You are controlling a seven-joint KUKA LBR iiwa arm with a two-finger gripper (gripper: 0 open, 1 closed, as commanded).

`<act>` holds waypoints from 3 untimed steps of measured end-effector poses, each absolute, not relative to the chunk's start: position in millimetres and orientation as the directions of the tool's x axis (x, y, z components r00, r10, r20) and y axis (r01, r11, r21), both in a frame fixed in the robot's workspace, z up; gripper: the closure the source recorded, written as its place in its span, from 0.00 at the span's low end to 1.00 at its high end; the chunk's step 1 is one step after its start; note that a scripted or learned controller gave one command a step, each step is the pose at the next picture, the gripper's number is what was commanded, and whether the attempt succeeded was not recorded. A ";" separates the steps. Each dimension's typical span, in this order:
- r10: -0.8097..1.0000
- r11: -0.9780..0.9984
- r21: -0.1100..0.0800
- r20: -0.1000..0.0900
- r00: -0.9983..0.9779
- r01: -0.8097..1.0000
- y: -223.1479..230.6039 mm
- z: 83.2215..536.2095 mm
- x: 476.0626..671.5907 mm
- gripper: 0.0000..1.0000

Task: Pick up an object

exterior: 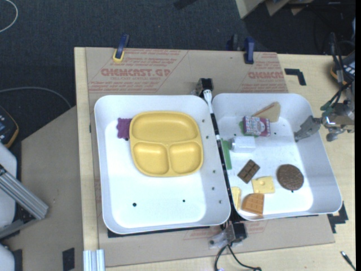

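Observation:
The right bin [321, 168] holds several small food toys. A pink and green carton [255, 125] lies beside a tan wedge [271, 112] at the back, with a white block [243, 144] and a green strip [227, 153] to their left. Nearer the front are a brown chocolate piece [248, 171], a yellow cheese slice [263, 185], an orange waffle [253, 204] and a round brown cookie [290, 176]. My gripper [308, 129] hangs over the bin's right side, to the right of the carton and above the cookie, touching none of them.
The left bin [158, 208] carries a yellow divided plate [166, 141] with a purple object [123, 127] tucked at its left edge. Blue and yellow clamps [119, 51] hold the board at the back. Cables trail below the bins at the front.

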State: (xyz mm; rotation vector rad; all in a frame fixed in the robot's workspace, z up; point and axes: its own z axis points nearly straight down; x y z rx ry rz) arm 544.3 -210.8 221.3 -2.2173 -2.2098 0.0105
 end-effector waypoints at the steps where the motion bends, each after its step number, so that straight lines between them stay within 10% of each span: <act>1: 1.000 0.000 0.000 -0.001 0.000 1.000 -210.4 228.3 547.2 0.00; 3: 1.000 0.001 -0.007 0.003 -0.001 1.000 -206.5 121.4 552.6 0.00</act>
